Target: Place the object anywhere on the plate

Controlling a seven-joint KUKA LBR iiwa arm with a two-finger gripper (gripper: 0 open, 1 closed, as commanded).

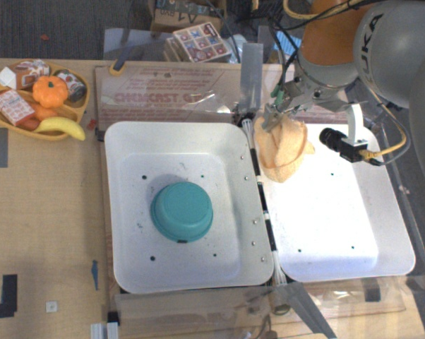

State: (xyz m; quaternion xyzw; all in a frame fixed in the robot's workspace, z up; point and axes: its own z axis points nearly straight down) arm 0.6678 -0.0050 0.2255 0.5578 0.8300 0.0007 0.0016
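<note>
A round teal plate [182, 210] lies in the middle of the left white bin [128, 147]. A soft tan, lumpy object [283, 150] hangs at the far left corner of the right bin [339, 224], just right of the divider between the bins. My gripper [275, 119] comes down from the grey and orange arm directly above it. The fingers pinch the object's top edge, and it dangles below them. The plate lies well to the left of the gripper and nearer the front.
A black fitting with a yellow cable [343, 145] juts out on the arm's right side. A yellow bowl of toy fruit [39, 104] sits beyond the bench's left end. A clear plastic sheet [170, 97] lies behind the bins.
</note>
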